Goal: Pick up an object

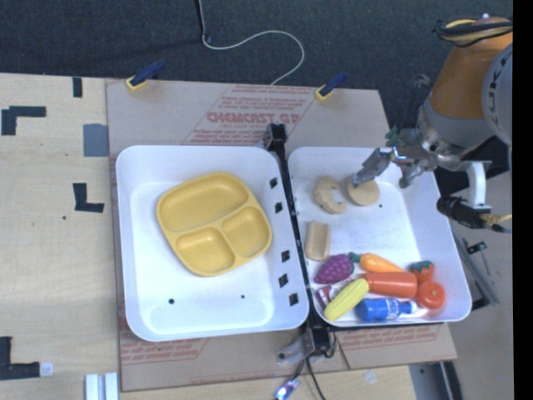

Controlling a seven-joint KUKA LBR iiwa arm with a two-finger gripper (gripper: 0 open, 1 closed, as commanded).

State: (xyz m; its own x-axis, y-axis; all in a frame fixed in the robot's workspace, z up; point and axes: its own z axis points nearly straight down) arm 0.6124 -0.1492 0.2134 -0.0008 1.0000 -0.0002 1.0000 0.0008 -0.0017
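White plastic makes up the two shallow bins that sit side by side on the surface [50, 223], seen from the one camera above. The left bin [137, 307] carries a yellow divided tray [214, 222], lying at a slant with its three compartments facing up.

The right bin [433, 223] holds a spread of toy foods. Near its far end lie two tan bread-like pieces: a roll [330, 196] and, just beside it, a rounder bun [364, 193]. A pale bread slice [317, 241] lies close to the wall shared with the left bin. Along the near edge, packed close together, are a bunch of purple grapes [335, 267], a yellow corn cob [346, 298], a carrot [381, 264], an orange-red sausage [391, 284], a tomato [431, 295] and a blue bottle [383, 309].

The arm [470, 82] reaches in from the right, grey with its orange band high in the frame. Its pincer [389, 167] hangs over the far part of the right bin with the fingers spread; one finger [369, 169] slants down to just above the rounder bun, the other [411, 173] stands apart to the right. Nothing sits between them.

Beneath the bins lies a cardboard sheet [241, 115] with red lettering, and a thin white cable [250, 40] loops across the dark floor beyond.
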